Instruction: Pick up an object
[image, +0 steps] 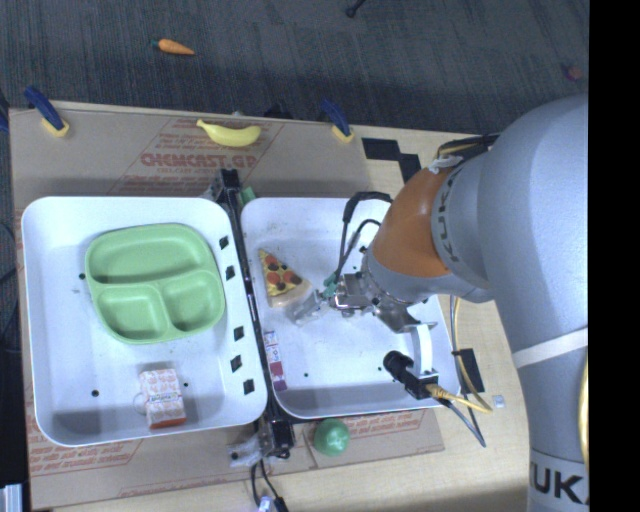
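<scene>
Camera view has the grey arm (530, 240) coming in from the right, its orange band (415, 235) just above the wrist, bent over the right bin (330, 400) with the claw (322, 297) pointing left toward the divider between the two bins. Whether the claw is open or closed, and whether it grips anything, I cannot tell at this angle; nothing is plainly seen between its tips.

Taking the right bin as the landmark, from the near edge outward: a green ball (331, 436) sits on the cardboard just outside the bin's near rim. Beside the bin to the left, in the left bin (40, 330), a small wrapped packet (161, 396) lies near the front, and a green divided plate (155, 280) lies behind it. Inside the right bin, a pizza slice toy (280, 275) rests near the bin's left wall, just beside the claw and slightly farther back than it, apart from the tips as far as can be seen. Beyond the bin's far rim, a yellow banana (230, 131) lies on the cardboard. Farther still, on the dark floor, lies a small orange carrot-like thing (176, 46)
</scene>
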